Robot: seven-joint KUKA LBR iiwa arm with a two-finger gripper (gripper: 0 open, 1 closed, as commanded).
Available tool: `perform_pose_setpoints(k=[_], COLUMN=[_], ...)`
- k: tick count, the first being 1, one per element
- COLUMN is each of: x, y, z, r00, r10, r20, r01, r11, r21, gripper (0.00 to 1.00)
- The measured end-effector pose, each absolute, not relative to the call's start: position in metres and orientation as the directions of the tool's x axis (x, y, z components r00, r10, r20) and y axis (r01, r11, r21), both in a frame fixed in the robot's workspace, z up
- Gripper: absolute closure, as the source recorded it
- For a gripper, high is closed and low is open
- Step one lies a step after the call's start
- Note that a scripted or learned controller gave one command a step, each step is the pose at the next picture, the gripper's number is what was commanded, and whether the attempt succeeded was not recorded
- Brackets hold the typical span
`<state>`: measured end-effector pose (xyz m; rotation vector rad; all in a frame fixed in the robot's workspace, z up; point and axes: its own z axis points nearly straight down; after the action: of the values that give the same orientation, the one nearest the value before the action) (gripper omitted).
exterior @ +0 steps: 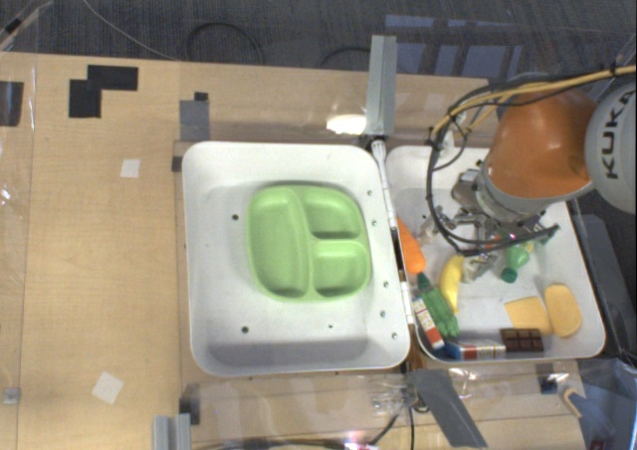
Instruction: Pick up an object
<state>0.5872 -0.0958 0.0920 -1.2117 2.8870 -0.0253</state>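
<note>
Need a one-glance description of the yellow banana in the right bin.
Find the right bin, under the arm. The banana lies left of its middle, just below the pincer. It is the only curved yellow piece, set between the orange carrot and the small green bottle.

Bright even overhead light, glare patch on bench [345, 124], perhaps slightly soft focus
</note>
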Motion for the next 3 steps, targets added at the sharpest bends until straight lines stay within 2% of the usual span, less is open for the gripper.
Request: perform_pose_setpoints(k=[1,2,3], x=[0.528,0.55,0.577], y=[-0.112,-0.099,-0.096], z=[0.092,0.093,0.091], r00=[-0.711,-0.679,-0.699], r10=[-0.703,-0.734,-0.715], r20=[-0.013,-0.004,-0.007], r01=[-0.703,-0.734,-0.715], r11=[0.711,0.679,0.699], r21=[-0.015,-0.024,-0.015], gripper=[0.0,0.0,0.0])
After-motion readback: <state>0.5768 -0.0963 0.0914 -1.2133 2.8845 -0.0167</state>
